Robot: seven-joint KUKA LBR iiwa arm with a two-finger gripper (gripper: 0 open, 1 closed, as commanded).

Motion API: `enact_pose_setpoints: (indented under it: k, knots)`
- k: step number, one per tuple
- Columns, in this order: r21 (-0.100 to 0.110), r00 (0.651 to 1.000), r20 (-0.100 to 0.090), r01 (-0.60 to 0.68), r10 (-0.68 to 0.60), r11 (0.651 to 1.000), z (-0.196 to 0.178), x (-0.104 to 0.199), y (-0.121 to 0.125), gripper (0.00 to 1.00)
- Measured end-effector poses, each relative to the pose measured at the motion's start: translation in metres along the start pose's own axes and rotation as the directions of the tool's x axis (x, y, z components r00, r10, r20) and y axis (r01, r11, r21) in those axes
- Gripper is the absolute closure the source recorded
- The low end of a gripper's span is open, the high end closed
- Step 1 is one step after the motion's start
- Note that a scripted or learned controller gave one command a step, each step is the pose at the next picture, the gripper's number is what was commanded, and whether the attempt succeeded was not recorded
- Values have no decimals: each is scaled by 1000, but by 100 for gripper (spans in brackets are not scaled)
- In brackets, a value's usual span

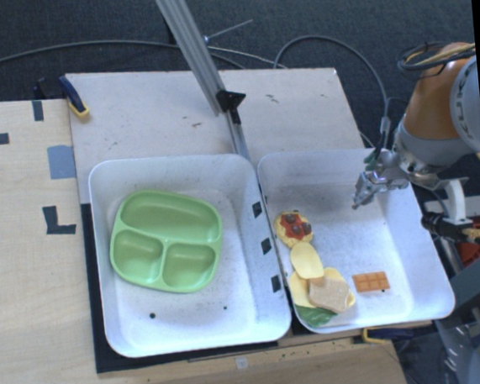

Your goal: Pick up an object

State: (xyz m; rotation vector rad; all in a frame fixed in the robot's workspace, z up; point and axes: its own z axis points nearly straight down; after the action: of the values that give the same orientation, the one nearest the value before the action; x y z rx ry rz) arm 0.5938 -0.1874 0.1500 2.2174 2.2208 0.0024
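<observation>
The right bin [413, 238] holds a heap of toy food along its left wall: a round pizza-like piece with red topping [294, 226], a yellow oval piece [307, 261], a tan bread-like piece [330, 293] and something green [315, 315] under them. An orange waffle-like block [370, 282] lies apart, toward the bin's front right. My gripper [363, 194] hangs over the bin's upper right part, well away from the food, with nothing seen in it.
The left bin [118, 325] carries a green divided plate [166, 240]. A metal pole [196, 47] slants down to the seam between the bins. Cables cross the dark floor behind. A blue and yellow clamp [74, 96] sits at the bench's back left.
</observation>
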Motion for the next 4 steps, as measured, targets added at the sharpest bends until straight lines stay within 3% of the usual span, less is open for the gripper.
enact_pose_setpoints:
  k: [3,4]
  knots:
    - [-2,1000,0,1,-1,1000,-141,4,1,100]
    - [4,1000,-2,5,-5,1000,-139,57,19,100]
